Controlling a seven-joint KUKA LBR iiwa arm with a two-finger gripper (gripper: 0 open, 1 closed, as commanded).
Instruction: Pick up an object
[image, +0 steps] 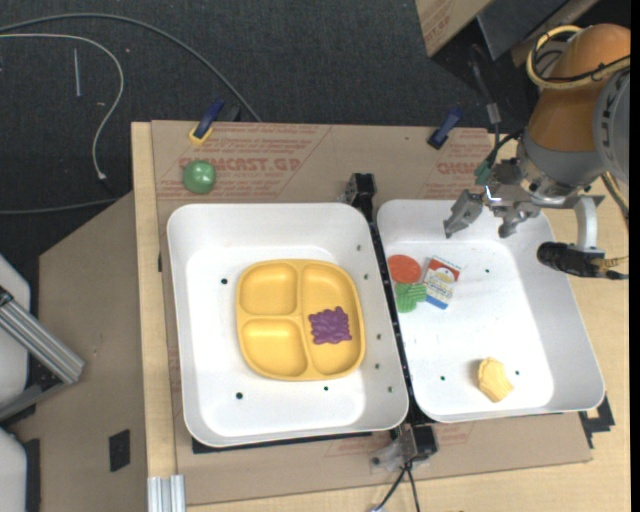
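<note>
The gripper (484, 214) hangs over the far end of the right bin (560, 340), its fingers spread wide and holding nothing. Below it, toward the near side, lie a small carton (441, 281), an orange disc (403, 268) and a green piece (410, 296).

Robotics lab: cardboard-topped bench (300, 150) w/ clamps (207, 122), loose cables (100, 150), dark carpet (300, 60)

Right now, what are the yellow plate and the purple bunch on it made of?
The yellow divided plate looks like smooth molded plastic: even color, rounded compartment ridges, a soft sheen. The purple bunch, maybe toy grapes, looks like bumpy matte plastic or rubber; it is too small to tell which.
</note>
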